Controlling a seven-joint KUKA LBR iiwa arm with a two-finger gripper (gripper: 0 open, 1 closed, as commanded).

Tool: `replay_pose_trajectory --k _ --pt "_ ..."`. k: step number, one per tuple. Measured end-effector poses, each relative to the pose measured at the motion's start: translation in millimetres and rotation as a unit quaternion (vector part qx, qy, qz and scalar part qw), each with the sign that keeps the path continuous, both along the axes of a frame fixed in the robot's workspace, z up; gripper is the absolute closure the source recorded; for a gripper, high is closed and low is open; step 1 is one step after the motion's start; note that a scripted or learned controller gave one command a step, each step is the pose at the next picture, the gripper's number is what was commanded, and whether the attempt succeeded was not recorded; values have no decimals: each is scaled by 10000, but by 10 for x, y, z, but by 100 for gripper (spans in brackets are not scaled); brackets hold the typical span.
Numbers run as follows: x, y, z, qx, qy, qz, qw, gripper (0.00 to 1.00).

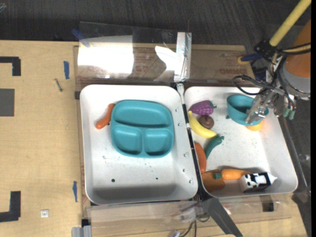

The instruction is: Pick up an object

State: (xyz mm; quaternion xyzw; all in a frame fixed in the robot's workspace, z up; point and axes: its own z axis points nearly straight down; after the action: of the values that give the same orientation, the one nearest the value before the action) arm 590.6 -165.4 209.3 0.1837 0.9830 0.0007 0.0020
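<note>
Step in hand — approach and grasp. The gripper (257,113) is lowered into the right bin (276,157), at its far right corner, directly over a teal cup (239,108) lying on its side with a yellow-orange piece (255,126) just below its rim. Whether the gripper is spread or pressed together cannot be told at this resolution, and no object is visibly between its tips.

Other candidates in the right bin: purple grapes (203,106), a banana (200,126), a carrot (232,174) and a black-and-white carton (256,180). The left bin (98,172) bears a teal divided tray (142,127) and an orange sausage-shaped toy (104,118).

Next move, as judged — close on the cup wall, then lift vertically; the curved wall may slip.
</note>
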Motion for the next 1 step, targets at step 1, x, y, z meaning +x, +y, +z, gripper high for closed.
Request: replay_pose_trajectory --k 1 --pt "-62 280 -1107 -48 -100 1403 9900 100"
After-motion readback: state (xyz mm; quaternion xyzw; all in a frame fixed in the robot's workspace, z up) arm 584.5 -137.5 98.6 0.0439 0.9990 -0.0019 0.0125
